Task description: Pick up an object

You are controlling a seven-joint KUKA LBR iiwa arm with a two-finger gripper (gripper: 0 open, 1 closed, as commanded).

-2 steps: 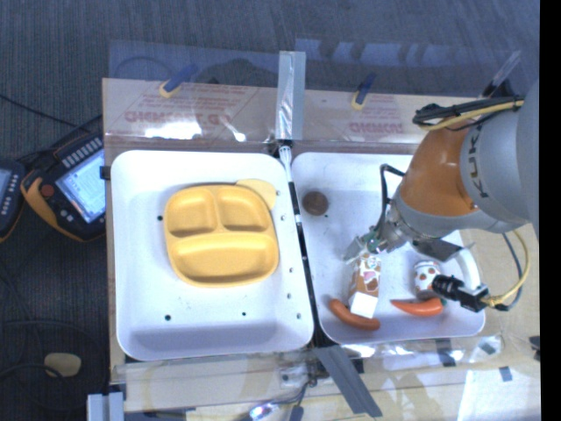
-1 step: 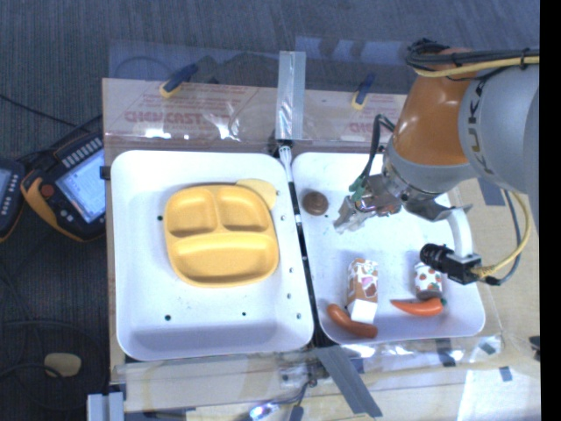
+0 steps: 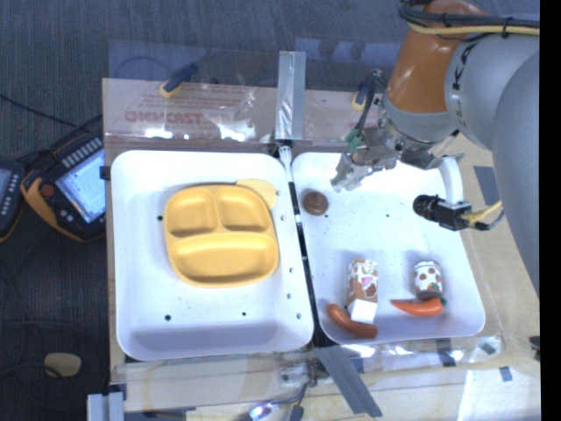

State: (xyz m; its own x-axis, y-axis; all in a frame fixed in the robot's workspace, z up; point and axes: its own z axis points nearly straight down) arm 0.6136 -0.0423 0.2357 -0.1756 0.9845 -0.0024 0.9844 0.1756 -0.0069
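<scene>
The gripper (image 3: 349, 175) hangs over the upper left part of the right bin (image 3: 396, 226), with nothing between its fingers. The fingertips appear close together, but the view is too small to tell whether they are spread or pressed together.

**Candidate objects.** The nearest is a small brown round piece (image 3: 315, 203), lying on the bin floor just below and left of the gripper, near the divider between the bins. Along the lower edge of the same bin lie a sausage (image 3: 351, 320), a small patterned carton (image 3: 363, 286), a small jar (image 3: 427, 278) and a carrot (image 3: 417, 306). The left bin (image 3: 140, 261) holds a yellow divided tray (image 3: 221, 235).

**Step in hand.** The arm appears to be in the approach stage; no object is lifted yet.

**Procedure, as judged from this position.**
1. Centre the gripper over the brown round piece before descending.
2. Keep clear of the bin wall at the divider; the piece lies close to it, and one finger may strike the rim.
3. Close only when the fingers straddle the piece on both sides.

**Orientation.** The brown piece looks round from above and shows no clear long axis, so wrist rotation matters little. If an elongated object is chosen instead, note that the carrot lies roughly left to right with its tip towards the left, and the sausage runs diagonally. Close across the short axis.
</scene>
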